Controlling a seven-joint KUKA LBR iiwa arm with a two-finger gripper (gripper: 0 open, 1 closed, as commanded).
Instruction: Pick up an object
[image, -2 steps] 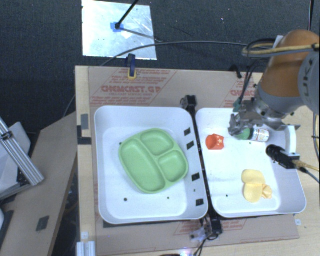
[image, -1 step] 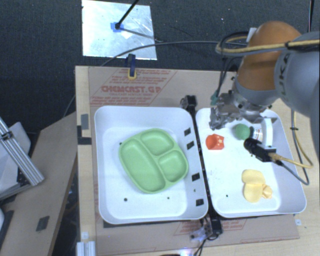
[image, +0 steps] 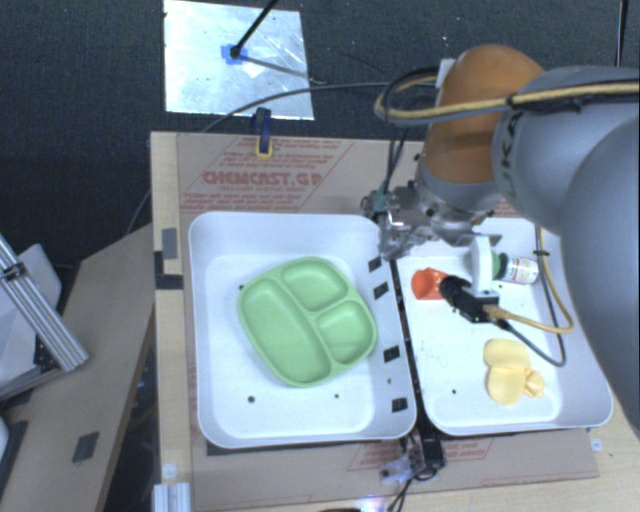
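Note:
My gripper (image: 393, 232) hangs over the far end of the divider between the two white bins, under the orange wrist band. Just to its right, in the right bin (image: 455, 412), lies a small orange-red object (image: 427, 283), partly covered by the robot's hardware. A yellow soft object (image: 510, 372) rests toward the near right of that bin. A small white bottle with a green label (image: 508, 269) lies at the bin's far right, behind the wrist. A green divided plate (image: 305, 320) sits in the middle of the left bin (image: 225, 400).
The grey arm covers the right bin's far right corner. A row of black clips (image: 390, 353) runs along the divider. A brown cardboard sheet (image: 265, 175) lies under and behind the bins, with a blue clamp (image: 263, 128) at its far edge.

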